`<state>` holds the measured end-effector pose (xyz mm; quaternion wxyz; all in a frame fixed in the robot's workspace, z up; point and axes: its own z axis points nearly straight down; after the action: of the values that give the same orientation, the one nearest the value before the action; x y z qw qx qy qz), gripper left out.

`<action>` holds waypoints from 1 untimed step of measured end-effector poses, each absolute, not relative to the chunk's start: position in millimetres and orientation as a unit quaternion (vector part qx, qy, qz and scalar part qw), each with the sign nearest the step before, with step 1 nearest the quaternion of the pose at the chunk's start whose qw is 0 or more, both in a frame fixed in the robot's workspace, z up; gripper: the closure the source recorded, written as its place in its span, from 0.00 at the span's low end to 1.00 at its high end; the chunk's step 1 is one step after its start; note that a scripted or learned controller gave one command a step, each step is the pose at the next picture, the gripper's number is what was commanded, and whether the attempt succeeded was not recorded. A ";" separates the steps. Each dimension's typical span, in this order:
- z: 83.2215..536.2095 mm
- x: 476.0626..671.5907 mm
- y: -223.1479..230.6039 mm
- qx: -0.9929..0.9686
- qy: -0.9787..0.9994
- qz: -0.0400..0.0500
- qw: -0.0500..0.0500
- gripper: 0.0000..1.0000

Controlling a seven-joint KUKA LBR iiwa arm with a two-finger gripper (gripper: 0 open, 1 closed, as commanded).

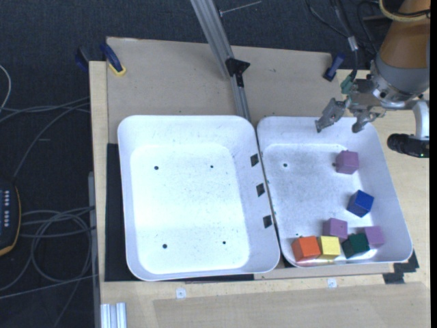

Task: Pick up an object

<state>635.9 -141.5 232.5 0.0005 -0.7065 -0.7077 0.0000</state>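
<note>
Grey KUKA arm (404,43) at upper right, rounded body, orange band above wrist, pale cream ring at top edge. Silver metal wrist flange below grey section, small teal-green detail on left side. Two-finger gripper (343,120), fingers (329,117) dull grey metal, thin and angular, splayed apart at tips. Dark cable running along upper left of wrist, small blue-grey connector on it. Black rounded part at far right beside wrist
</note>
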 end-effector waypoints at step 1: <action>232.6 635.9 -141.5 -0.706 -0.708 0.000 0.000 0.00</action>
<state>635.9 -141.5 232.6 0.0004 -0.7064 -0.7078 0.0002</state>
